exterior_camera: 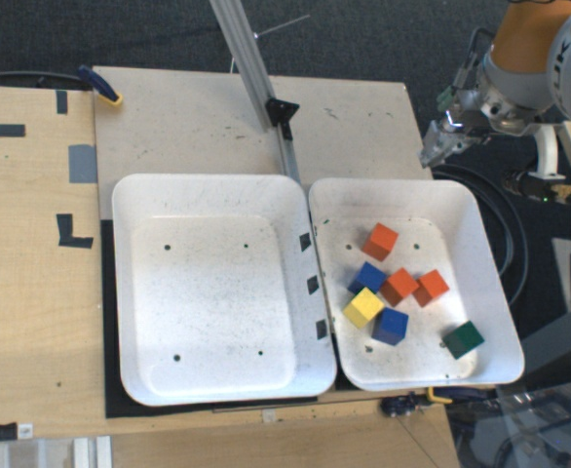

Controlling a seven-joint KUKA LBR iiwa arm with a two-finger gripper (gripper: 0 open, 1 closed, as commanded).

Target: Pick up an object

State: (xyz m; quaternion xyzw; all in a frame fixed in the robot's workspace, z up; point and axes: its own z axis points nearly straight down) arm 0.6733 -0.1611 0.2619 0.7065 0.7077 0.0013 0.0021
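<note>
Seven small blocks lie in the right bin (pixel 480 232): an orange block (pixel 382 241) apart at the top, a cluster of blue (pixel 367 278), red-brown (pixel 399 286), orange (pixel 431 287), yellow (pixel 363 307) and blue (pixel 391 326), and a green block (pixel 463 339) near the lower right corner. The gripper (pixel 439 146) hangs outside that bin, past its upper right corner, touching none of them. Whether it is apart or together cannot be told, and nothing is seen in it.

arm raised at right, gripper (pixel 441 146) pointing down

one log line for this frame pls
stage: pre-grasp | gripper: above right bin's far right corner, outside rim, holding nothing seen | right bin: seven cubes incl. green cube lying apart | left bin: no cubes
</note>
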